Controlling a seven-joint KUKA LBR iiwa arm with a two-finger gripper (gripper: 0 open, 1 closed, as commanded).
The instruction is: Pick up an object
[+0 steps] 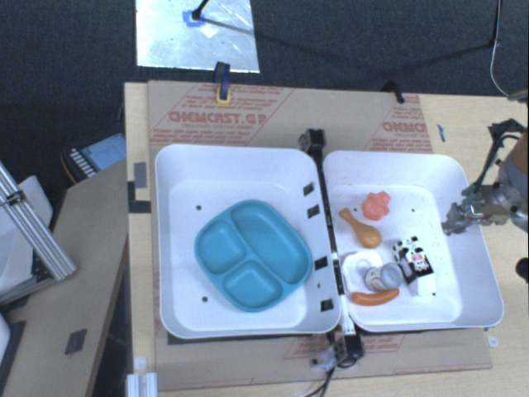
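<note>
Black-and-white toy cow (412,260) (perhaps upright) in right bin (463,180); hand (456,220) grip unreadable.

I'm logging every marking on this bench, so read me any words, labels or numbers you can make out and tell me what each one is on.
"CHEMCAST G P" in red, on the brown protective sheet behind the left bin.
A second red print of the same kind on the sheet behind the right bin: partly legible, looks like "CHEMCAST", letters not certain.
Fainter red print along the sheet's front edge: too blurred to read.
Black-and-white toy in the right bin: markings too small to read.
</note>
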